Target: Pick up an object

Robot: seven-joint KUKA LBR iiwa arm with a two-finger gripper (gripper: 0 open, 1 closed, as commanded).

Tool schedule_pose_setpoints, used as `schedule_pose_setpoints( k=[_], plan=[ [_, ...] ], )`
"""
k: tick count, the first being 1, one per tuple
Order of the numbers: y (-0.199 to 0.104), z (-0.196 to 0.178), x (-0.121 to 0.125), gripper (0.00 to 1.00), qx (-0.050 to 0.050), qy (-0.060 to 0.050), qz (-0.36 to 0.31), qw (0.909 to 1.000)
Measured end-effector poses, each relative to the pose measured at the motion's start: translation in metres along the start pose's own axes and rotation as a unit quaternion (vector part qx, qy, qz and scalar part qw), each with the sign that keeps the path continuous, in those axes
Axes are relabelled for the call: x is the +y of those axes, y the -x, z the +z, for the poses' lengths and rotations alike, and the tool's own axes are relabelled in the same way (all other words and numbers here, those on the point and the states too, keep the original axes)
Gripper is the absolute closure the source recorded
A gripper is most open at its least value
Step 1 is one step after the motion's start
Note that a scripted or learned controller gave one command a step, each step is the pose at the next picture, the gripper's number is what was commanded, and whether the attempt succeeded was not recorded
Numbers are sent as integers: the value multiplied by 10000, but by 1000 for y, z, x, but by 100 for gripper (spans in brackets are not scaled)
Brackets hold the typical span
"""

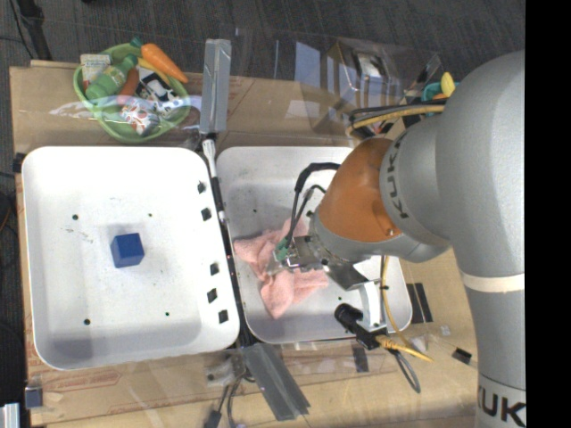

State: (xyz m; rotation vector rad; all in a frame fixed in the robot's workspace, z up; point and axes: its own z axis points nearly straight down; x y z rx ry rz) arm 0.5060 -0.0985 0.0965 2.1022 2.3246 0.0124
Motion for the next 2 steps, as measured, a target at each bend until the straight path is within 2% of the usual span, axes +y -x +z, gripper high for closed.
schedule_pose_setpoints(
  k=[1, 2],
  plan=[
    [0, -10, 1, 100, 1, 0, -20, 10000],
    [-6, -95, 71, 100, 4, -67, -153, 9999]
  ],
)
